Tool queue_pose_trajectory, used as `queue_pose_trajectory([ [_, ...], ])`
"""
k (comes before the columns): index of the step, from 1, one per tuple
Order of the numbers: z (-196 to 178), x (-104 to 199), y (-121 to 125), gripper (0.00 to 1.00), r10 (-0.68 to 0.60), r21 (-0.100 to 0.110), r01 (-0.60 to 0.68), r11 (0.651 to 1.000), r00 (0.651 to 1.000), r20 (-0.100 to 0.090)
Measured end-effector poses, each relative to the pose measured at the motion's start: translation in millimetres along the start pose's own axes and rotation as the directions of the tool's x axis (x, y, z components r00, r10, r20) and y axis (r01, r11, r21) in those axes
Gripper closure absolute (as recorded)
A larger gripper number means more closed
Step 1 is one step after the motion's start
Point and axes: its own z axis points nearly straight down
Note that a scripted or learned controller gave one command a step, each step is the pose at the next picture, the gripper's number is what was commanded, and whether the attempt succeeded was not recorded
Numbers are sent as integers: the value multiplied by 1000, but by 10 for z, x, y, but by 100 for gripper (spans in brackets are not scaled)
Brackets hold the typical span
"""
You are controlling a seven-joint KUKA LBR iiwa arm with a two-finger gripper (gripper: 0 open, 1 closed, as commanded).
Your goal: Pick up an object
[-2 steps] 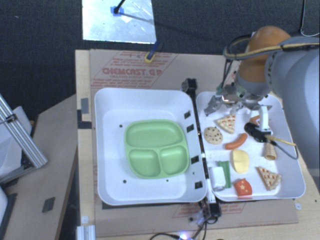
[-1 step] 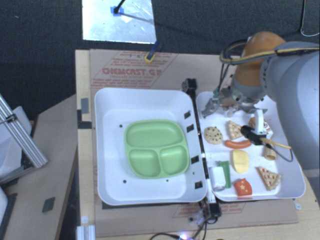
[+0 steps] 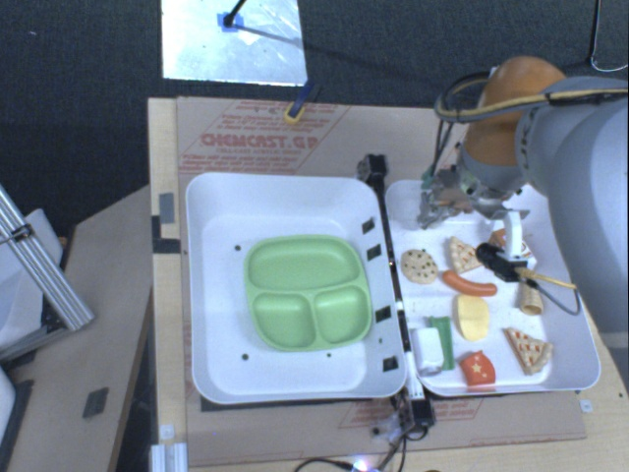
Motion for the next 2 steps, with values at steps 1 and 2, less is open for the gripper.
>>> queue_pose_trajectory([
  [1, -623, 0, 96, 100, 4, -2, -4, 1000, 1000, 0],
  [2, -1221, 70, 54, 100, 2, -2, -2, 1000, 1000, -1],
])
